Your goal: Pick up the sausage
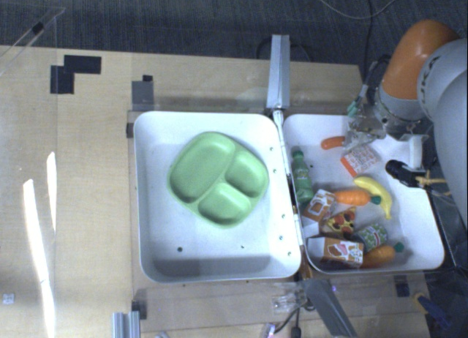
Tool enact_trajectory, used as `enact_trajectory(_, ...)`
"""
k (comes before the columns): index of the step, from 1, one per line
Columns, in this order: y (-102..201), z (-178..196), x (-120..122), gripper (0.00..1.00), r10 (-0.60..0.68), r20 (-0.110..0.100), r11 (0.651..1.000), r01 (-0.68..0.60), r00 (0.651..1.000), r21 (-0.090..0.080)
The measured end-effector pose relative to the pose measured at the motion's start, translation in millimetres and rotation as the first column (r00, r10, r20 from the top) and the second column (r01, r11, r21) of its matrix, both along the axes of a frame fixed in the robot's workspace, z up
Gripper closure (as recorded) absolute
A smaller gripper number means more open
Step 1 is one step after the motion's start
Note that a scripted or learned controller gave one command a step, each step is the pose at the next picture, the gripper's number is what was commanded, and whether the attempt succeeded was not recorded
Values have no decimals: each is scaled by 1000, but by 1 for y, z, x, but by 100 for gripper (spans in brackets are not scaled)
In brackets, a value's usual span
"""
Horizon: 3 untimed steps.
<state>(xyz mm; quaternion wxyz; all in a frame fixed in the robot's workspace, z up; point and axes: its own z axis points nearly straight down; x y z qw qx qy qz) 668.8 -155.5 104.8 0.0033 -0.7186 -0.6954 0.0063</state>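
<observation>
Grey metal, our two-finger gripper [363,126] hangs over the right white bin [437,245], just beside the small orange-red sausage [333,142]. We cannot tell its spread.

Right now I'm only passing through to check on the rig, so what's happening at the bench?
A grey robot arm reaches in over the right bin, its pincer low at the far end beside an orange-red sausage. The sausage lies on the bin floor. Toy food crowds the bin: a banana, a carrot, a green bottle. The left bin holds a green divided plate.
</observation>
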Motion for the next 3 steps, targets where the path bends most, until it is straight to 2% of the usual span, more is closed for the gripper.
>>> enact_trajectory(1, 0, 0, 0, 0, 2, -1, 1000, -2, 1000, 0)
enact_trajectory(2, 7, -9, -1, 0, 21, 6, 1000, -21, 1000, -10)
enact_trajectory(3, 9, -10, -2, 0, -68, 0, 998, 68, 998, -6)
